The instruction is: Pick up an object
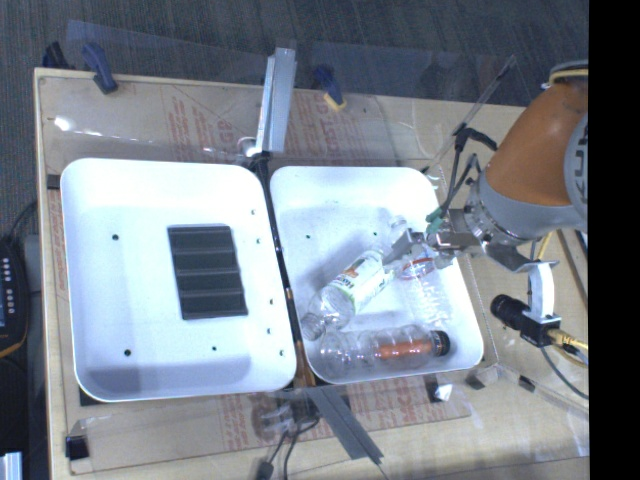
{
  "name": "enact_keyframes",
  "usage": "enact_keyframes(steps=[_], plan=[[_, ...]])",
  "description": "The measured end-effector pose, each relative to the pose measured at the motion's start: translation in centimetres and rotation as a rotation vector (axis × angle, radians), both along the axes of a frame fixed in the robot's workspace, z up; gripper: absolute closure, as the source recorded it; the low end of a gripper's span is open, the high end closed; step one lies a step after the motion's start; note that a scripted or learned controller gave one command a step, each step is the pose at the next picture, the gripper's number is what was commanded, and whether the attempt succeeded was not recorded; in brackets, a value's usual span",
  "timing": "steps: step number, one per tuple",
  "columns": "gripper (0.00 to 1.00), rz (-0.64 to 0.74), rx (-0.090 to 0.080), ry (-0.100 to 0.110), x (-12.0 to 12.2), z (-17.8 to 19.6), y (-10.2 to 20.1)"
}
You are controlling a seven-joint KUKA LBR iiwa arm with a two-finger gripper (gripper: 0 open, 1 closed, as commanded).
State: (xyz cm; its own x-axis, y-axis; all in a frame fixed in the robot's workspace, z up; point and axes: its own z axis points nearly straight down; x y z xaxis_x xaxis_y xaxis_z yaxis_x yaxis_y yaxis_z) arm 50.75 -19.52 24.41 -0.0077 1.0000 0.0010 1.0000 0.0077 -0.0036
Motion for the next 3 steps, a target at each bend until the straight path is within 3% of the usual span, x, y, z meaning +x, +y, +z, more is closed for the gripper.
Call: enact_keyframes(steps=[1, 2, 3], plan=[[0.00, -0.022, -0.001, 0.002, 5.8, -5.0, -1.3], [0.00, 0.091, -0.005, -0.015, 6.6, -12.8, -0.8], [0.00, 0.152, -0.022, -0.038, 4.8, -13.6, 1.1]])
